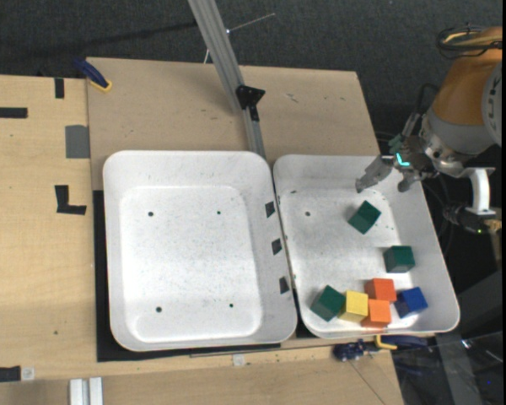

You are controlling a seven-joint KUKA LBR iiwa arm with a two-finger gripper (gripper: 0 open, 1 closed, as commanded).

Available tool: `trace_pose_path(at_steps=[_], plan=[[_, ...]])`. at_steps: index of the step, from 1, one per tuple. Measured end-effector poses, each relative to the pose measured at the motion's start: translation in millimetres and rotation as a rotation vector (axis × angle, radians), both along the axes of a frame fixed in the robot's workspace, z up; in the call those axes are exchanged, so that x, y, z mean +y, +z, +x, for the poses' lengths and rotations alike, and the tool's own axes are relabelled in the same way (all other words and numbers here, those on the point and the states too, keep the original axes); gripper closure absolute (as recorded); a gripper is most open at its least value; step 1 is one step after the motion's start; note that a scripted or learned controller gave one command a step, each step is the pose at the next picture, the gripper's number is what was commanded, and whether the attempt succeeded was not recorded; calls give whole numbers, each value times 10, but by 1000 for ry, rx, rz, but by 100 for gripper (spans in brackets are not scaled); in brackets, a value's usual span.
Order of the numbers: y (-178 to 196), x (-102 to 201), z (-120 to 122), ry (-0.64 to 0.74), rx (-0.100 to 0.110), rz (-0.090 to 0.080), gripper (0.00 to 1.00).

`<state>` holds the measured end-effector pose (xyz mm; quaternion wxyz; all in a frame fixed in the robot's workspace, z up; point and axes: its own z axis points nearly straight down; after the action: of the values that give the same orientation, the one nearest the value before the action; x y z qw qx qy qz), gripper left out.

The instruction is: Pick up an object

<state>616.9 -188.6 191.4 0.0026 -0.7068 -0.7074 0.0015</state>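
Note:
My gripper (pixel 384 184) hangs over the back right part of the right bin (pixel 320 226), open, with nothing between its fingers. A dark green block (pixel 364 218) lies tilted on the bin floor just in front of the fingertips, apart from them. Another green block (pixel 399 258) sits nearer the bin's right wall. At the front of the bin is a cluster: a green block (pixel 327 302), a yellow block (pixel 356 304), two orange blocks (pixel 380 289) (pixel 379 311) and a blue block (pixel 411 300).
The left bin (pixel 185 243) stands beside the right one. A slanted metal pole (pixel 228 57) runs down to the gap between the bins at the back. The arm's orange band (pixel 464 83) is at the right edge. A blue clip (pixel 354 351) lies in front of the right bin.

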Motion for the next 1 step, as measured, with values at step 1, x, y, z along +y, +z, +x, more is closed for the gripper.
trace_pose_path(at_steps=[1], plan=[[30, -3, 10, 1, -4, -2, 0]])
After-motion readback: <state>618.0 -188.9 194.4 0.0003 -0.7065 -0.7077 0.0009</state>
